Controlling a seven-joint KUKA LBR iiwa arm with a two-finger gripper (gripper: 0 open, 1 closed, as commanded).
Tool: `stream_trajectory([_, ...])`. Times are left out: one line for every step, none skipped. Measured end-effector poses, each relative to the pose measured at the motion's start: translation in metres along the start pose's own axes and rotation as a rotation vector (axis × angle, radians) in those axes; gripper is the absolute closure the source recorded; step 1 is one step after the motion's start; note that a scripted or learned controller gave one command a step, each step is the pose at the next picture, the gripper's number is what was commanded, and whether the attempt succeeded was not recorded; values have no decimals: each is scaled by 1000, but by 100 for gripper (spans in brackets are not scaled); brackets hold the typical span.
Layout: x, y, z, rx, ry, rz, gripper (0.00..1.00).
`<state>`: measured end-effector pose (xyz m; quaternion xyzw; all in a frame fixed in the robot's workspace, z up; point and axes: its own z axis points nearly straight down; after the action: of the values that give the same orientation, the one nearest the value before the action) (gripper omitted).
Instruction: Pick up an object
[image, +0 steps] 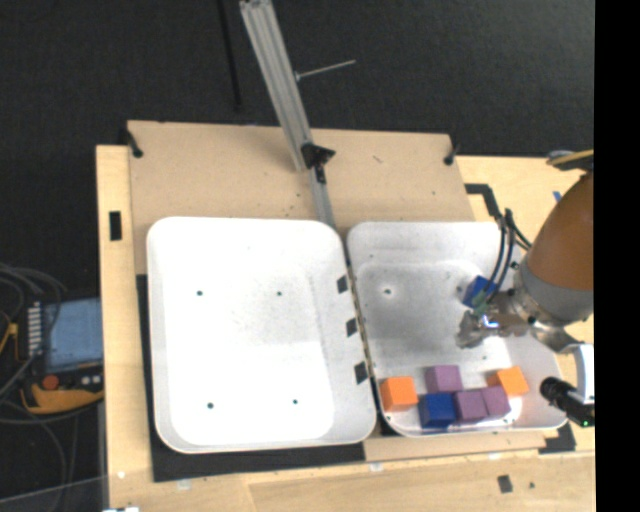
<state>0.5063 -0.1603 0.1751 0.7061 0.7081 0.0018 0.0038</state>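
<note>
Several small blocks lie along the near edge of the right bin. From left to right I see an orange block, a purple block, a blue block, a second purple block with another purple one touching its right side, and an orange block. My gripper hangs over the right half of this bin, just behind the blocks and apart from them. Nothing shows in its grasp. A blue fitting sits on the wrist above it.
The left bin has a bare white floor with a few dark specks. A slanted metal post rises behind the bins. A handheld control unit with cables lies off the bench at the left.
</note>
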Motion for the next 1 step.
stream_trajectory([-12,3,-53,1,-1,0,100])
